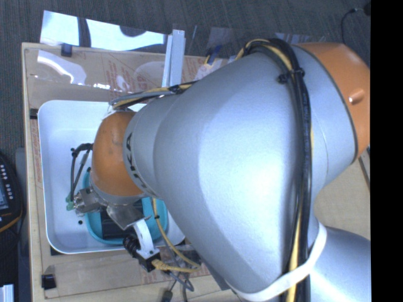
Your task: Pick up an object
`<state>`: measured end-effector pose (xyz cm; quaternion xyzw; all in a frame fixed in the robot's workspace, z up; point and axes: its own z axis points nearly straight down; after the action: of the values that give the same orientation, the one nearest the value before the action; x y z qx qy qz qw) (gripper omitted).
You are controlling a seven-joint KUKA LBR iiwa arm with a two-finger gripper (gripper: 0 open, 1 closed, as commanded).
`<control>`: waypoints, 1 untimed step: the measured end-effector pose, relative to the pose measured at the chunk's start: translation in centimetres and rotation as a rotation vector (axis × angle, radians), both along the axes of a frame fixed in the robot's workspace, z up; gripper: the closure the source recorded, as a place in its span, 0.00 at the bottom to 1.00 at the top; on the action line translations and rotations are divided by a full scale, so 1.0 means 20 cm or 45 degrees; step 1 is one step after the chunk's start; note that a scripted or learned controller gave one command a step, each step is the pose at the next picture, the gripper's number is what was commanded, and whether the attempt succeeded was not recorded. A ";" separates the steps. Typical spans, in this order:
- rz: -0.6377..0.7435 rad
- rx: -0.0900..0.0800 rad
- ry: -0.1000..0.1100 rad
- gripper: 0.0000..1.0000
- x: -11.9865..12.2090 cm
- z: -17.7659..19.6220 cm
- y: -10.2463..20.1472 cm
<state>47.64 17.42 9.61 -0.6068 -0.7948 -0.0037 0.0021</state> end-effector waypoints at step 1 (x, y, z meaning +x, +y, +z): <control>0.674 0.025 -0.022 1.00 0.00 0.01 -0.11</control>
<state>47.57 15.22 9.76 -0.3777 -0.9258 -0.0159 0.0020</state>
